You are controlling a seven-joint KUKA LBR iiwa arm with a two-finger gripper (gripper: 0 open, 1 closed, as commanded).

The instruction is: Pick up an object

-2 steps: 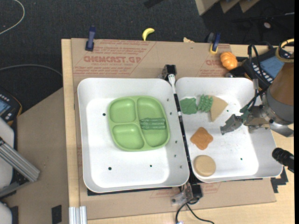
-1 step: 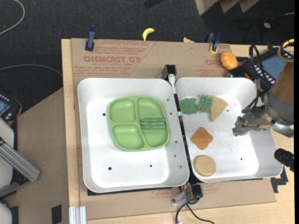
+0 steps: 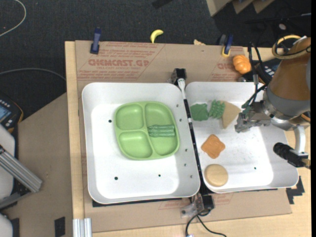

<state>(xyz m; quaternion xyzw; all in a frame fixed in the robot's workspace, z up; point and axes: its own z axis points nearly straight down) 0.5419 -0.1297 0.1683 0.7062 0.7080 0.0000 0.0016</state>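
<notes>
A dark carpeted floor surrounds a bench topped with a brown cardboard sheet [image 3: 133, 58], clamped at its far edge by two blue clips. Red print on the cardboard reads "CHEMCAST G.B" or close to it; the smaller lines under it are too fine to read.

On the left sits the left shallow white bin [image 3: 98, 177], holding a green four-compartment plastic plate [image 3: 131, 132] with a ribbed translucent green piece [image 3: 162, 131] lying in its near-right compartment. A small yellow banana-shaped toy [image 3: 156, 34] rests on the floor beyond the bench.

The right shallow white bin [image 3: 247, 174] carries the likely targets: a dark green leafy toy [image 3: 199, 112] touching a bumpy green broccoli-like toy [image 3: 217, 108], a tan wedge-shaped piece [image 3: 230, 113] just beside them, an orange square cracker-like toy [image 3: 213, 145] nearer, and a round beige biscuit-shaped toy [image 3: 216, 175] at the near edge. An orange round toy [image 3: 241, 63] sits on the cardboard beyond this bin.

The two-finger gripper [image 3: 245, 120] hangs low just right of the tan wedge, its grey metal fingers slightly spread — nothing shows between them.

The risk, as I judge it: the wedge's sloped faces may squirt out as the fingers close, or the gripper may nudge it into the green toys — jamming the cluster and closing on air. The bin's slick floor would let pieces slide away.
</notes>
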